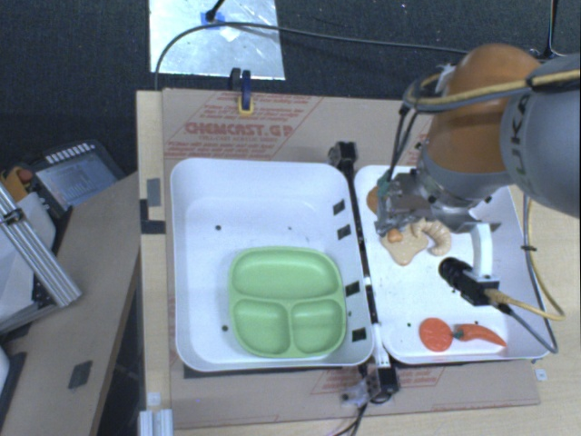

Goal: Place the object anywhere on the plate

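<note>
In left bin (195,243): one green plate (287,300).

Two bins (195,198), one plate (287,300)

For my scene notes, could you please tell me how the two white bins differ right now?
The left bin holds a green divided plate; the right bin holds several small items, among them an orange-red toy and a beige piece. The end effector hangs over the right bin, not the left. Both are shallow and white.
</note>
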Available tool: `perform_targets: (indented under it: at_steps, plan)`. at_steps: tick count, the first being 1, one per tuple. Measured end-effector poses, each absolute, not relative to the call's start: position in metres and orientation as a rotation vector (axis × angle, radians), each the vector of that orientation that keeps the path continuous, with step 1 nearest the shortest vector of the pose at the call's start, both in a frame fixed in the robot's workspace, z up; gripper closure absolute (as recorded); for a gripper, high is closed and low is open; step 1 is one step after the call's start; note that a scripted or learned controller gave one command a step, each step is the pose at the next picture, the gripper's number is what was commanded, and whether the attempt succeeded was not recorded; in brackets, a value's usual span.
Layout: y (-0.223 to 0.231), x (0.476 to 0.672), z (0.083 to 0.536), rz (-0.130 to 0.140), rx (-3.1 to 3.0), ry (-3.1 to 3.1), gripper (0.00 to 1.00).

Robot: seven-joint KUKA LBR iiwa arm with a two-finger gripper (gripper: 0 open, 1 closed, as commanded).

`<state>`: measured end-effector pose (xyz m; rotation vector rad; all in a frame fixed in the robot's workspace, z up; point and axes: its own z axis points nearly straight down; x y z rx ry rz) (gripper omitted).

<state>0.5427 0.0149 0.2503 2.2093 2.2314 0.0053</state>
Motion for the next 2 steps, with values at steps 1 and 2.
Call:
perform_targets:
  at_steps: [1, 2]
  plan:
    - [0.062, 0.541, 0.236, 0.001, 2.213, 2.232, 1.00]
    - [0.115, 0.540, 0.243, 0.005, 2.210, 2.233, 1.00]
